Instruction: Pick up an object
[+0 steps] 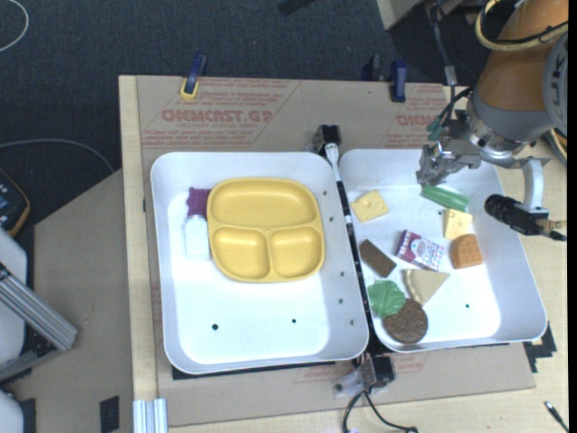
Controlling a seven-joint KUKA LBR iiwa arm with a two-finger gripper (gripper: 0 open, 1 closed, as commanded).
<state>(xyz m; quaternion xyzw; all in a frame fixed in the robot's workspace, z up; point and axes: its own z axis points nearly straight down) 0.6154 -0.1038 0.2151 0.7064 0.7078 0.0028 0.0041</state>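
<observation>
**Gripper above green piece in right bin**

You see the gripper [439, 167] hovering at the right bin's [514, 305] far edge. A flat green piece [445, 197] lies just below its fingertips, beside a yellow block [457, 221]. Whether the gripper is parted, you cannot tell.

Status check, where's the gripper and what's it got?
Gripper low over right bin's far end. Green piece just under the fingertips, grasp not confirmed. Cheese wedge crowding beside it.

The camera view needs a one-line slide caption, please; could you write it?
Pincer poised above a green item in the right bin; yellow divided tray in the left bin.
</observation>
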